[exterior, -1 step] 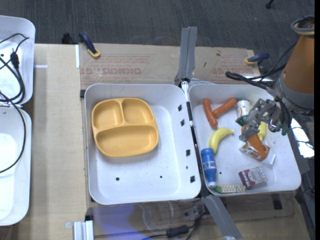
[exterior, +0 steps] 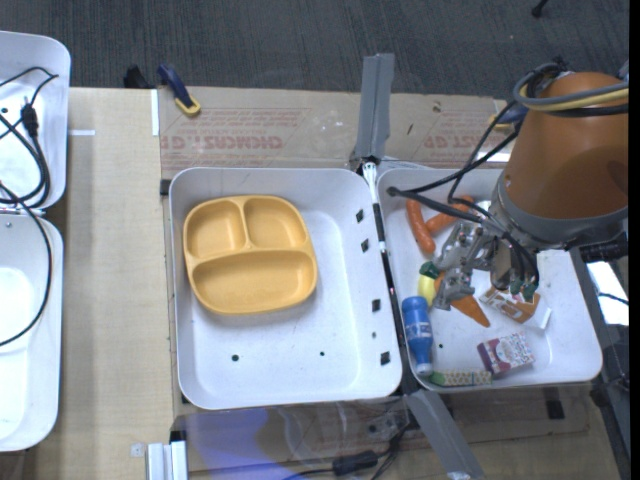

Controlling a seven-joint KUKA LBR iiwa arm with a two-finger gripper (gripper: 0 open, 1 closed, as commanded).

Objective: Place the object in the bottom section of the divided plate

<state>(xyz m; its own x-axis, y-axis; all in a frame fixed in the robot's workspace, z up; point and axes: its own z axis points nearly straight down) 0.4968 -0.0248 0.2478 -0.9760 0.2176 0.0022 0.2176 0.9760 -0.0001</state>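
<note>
The bench (exterior: 110,268) is being seen as a pale wooden surface, with dark grey carpet (exterior: 300,18) lying beyond its far edge. A strip of brown cardboard (exterior: 300,128) is lying along the far edge of the bench; its printing is reversed and cannot be read with certainty.

The left bin (exterior: 290,368) is being occupied by a yellow divided plate (exterior: 250,253), which is sitting toward the bin's far left corner. The plate's wide bottom section is facing the bin's near edge, and two smaller sections are lying behind it.

The arm (exterior: 570,148) is being held over the far right part of the right bin (exterior: 570,363). The gripper (exterior: 462,268) is hanging low at the middle of that bin, among the objects. How far the fingers are parted, and whether anything is held between them, cannot be told.

Orange carrot-like pieces (exterior: 420,223) are lying toward the right bin's far left corner. A blue bottle (exterior: 417,333) is lying along its left wall, with a small yellow item (exterior: 427,288) just beyond it. An orange wedge (exterior: 470,308) is lying just beside the gripper. A small red and white packet (exterior: 505,353) is resting near the near edge; its label cannot be read.
</note>
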